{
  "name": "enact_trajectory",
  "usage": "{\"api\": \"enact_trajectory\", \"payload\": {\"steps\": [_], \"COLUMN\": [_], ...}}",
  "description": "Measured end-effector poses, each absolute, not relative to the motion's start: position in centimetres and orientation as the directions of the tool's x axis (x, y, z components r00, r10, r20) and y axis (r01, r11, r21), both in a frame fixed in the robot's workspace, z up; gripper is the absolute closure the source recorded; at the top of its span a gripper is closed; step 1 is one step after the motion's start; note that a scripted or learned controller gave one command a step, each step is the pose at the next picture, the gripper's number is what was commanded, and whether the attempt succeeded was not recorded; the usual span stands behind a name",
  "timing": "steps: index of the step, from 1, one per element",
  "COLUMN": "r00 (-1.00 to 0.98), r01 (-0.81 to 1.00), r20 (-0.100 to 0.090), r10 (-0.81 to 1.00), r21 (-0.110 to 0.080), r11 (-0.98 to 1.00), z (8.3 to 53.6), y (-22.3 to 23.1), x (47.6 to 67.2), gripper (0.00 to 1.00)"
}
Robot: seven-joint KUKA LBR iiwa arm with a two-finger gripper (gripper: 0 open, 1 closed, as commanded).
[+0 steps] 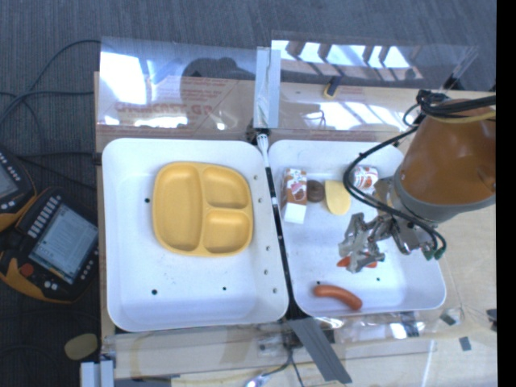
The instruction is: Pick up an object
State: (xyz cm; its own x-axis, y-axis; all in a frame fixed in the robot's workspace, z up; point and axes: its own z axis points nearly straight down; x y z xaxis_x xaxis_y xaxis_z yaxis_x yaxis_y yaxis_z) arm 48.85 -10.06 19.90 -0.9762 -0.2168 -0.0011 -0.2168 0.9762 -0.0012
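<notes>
Two shallow white bins [121, 297] are seen; the metal two-finger gripper [360, 252] is lowered over a small red object [345, 262] in the right bin. Nothing is lifted yet. At six o'clock lies a red sausage [338, 296].

No text, label, brand, number or sign can be read anywhere; the small packet [295, 186] in the right bin [419, 293] and the handheld screen [58, 240] on the floor carry markings too blurred to make out.
</notes>
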Motion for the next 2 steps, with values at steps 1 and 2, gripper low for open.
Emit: {"api": "enact_trajectory", "payload": {"steps": [1, 2], "r00": [-0.951, -0.933], "r01": [-0.309, -0.359], "r20": [-0.001, -0.001], "r10": [-0.309, -0.359], "r21": [-0.001, 0.0], "r11": [0.951, 0.933], "z": [19.9, 21.4], "y": [-9.4, -7.7], "x": [49.1, 49.6], "gripper": [1.0, 1.0]}}
